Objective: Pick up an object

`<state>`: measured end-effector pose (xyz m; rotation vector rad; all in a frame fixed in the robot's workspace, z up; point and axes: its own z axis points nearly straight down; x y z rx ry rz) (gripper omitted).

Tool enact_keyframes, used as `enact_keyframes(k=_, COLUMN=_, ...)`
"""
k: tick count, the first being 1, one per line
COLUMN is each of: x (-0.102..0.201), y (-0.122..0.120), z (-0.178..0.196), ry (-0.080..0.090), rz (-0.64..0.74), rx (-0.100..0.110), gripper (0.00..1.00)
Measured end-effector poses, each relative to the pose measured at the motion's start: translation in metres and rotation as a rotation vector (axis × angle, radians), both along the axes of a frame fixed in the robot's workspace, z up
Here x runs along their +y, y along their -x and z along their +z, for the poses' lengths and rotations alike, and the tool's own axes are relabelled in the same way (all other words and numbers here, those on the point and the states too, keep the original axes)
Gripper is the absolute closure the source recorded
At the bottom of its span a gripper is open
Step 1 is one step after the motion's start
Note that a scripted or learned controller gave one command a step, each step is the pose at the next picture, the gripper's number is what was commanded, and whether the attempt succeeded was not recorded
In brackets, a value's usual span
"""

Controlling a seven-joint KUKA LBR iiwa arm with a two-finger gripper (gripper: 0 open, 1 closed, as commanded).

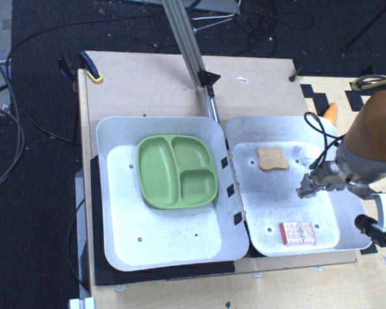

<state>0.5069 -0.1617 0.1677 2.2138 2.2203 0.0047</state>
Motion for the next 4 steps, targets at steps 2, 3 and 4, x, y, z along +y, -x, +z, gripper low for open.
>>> enact_keyframes(k=2, x=-0.008, y=-0.002, z=0.098, ry=0.000, rz=0.000, rx=0.001, gripper=1.00)
enact_keyframes(k=3, x=0.049, y=-0.012, z=0.101, ry=-0.003, rz=0.005, rx=0.004, gripper=1.00)
enact_keyframes(k=4, x=0.101, y=-0.027, z=0.105, ry=-0.003, rz=0.005, rx=0.004, gripper=1.00)
